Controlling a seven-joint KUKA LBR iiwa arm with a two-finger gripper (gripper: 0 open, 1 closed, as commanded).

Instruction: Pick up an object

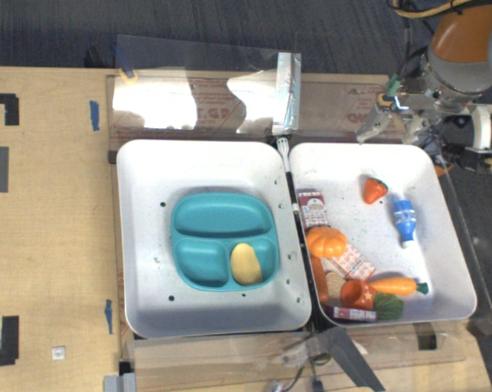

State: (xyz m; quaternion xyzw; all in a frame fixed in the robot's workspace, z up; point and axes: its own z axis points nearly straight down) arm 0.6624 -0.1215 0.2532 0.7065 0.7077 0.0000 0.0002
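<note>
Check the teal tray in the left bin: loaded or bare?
Loaded: a yellow potato-like piece lies in the teal tray's lower right compartment; its other compartments show bare teal.

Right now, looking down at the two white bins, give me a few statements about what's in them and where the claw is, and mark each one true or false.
1. A yellow potato lies in the teal tray. True.
2. The teal tray sits in the right bin. False: it sits in the left bin.
3. The blue bottle lies in the right bin. True.
4. The claw grips the carrot. False: it hangs above the right bin's far edge; the carrot lies in the bin.
5. The orange pumpkin lies in the left bin. False: right bin.
</note>
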